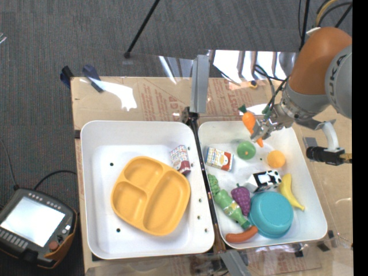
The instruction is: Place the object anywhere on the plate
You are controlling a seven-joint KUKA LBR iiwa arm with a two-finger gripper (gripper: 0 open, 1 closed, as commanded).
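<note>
A toy carrot point(248, 120) with a green top hangs over the far part of the right bin point(313, 211). My gripper point(260, 132) is shut on it, and the carrot's orange tip pokes out below the fingers. The yellow three-compartment plate point(150, 195) lies in the left bin point(95, 154), well to the left of the gripper, with nothing on it.
A small red and white can point(180, 158) stands at the plate's far right corner. The right bin holds a juice carton point(219, 158), green apple point(246, 150), orange point(276, 158), toy cow point(266, 180), banana point(290, 193), blue bowl point(270, 214), grapes point(242, 197), green bottle point(225, 201) and sausage point(241, 235).
</note>
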